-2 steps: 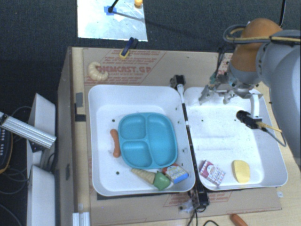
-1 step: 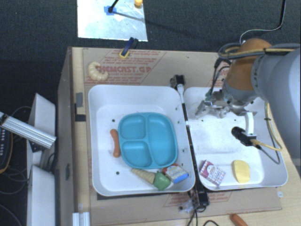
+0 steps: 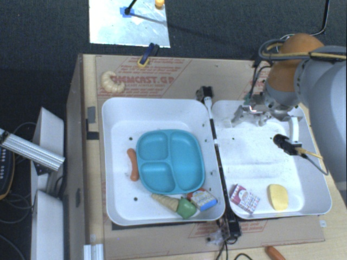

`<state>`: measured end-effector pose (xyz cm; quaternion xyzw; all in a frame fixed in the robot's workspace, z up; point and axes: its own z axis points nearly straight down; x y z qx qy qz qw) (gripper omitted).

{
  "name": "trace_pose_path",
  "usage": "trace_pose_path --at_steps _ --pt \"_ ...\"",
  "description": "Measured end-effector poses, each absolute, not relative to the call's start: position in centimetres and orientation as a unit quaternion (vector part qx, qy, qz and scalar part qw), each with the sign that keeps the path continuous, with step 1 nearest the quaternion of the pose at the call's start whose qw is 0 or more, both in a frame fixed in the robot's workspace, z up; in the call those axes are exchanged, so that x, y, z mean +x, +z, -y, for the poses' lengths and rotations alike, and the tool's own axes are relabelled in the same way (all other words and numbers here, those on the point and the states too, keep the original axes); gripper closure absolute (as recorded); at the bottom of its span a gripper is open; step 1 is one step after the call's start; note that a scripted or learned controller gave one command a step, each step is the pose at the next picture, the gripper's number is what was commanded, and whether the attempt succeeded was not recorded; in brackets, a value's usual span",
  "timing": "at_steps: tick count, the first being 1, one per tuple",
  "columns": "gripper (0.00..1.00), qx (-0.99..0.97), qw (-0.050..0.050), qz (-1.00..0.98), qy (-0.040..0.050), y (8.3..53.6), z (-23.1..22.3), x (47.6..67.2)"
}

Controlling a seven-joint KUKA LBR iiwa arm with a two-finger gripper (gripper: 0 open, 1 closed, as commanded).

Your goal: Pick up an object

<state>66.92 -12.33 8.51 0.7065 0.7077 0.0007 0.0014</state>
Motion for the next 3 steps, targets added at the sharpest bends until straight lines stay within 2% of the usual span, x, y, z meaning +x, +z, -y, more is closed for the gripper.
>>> trace_pose_path --at_steps 2,3 --pt "0.00 0.706 0.001 -0.708 0.0004 8.5 11.9 66.9" --pt "0.00 0.705 0.000 -0.709 0.0009 8.5 8.2 66.7"
